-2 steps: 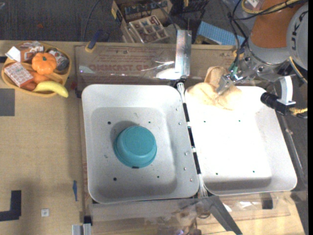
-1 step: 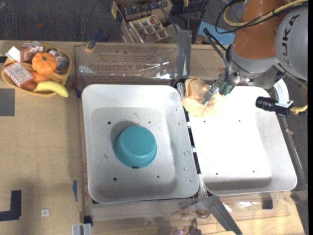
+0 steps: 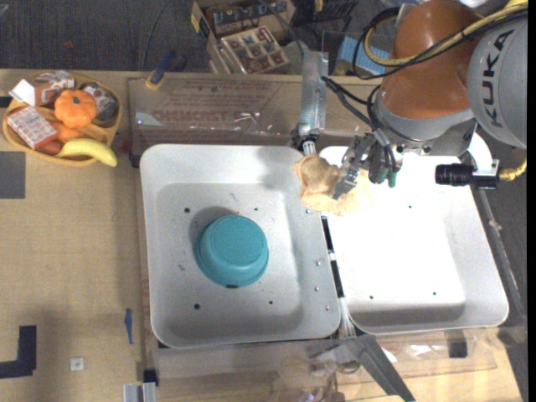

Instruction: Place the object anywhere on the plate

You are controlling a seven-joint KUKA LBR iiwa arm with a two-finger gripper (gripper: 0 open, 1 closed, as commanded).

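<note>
wooden bench top (image 3: 75, 249) carries, at its far left corner, a small basket (image 3: 25, 136) with a toy pumpkin (image 3: 75, 107), a banana (image 3: 88, 150) and little boxes. next comes the left white bin (image 3: 167, 308), and near its middle sits the teal plate (image 3: 233, 250), dome side up by the look of it. at the far edge where the two bins meet, a tan, lumpy object (image 3: 318, 182) hangs over the rim of the right white bin (image 3: 419, 291), well apart from the plate. the gripper (image 3: 350, 177) is right against that object, its fingers (image 3: 345, 182) touching the object's right side; whether they clamp it or how wide they stand, i cannot tell. behind it rises the grey arm (image 3: 494, 74) with its orange band (image 3: 431, 48).
</note>
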